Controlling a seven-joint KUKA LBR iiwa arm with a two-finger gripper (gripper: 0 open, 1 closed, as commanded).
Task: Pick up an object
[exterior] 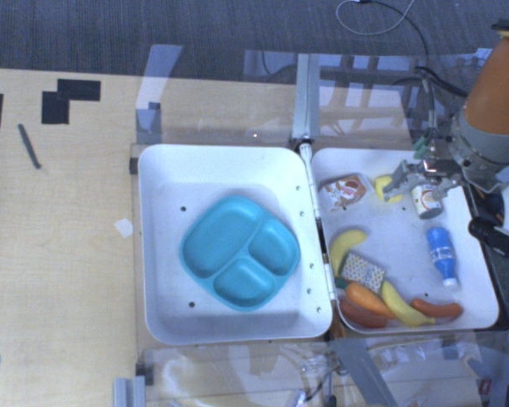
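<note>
Your pincer (pixel 405 176) hovers low in the right bin (pixel 483 312), and I cannot tell its state; nothing lifted yet.

Arm (pixel 496 83) cut off by right edge; claw (pixel 411 176) finger state unclear; small packet (pixel 345 190) label unreadable.

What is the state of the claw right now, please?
Claw: above the back of the right-hand white bin, near a small yellow object; whether it is open or closed cannot be told.
</note>
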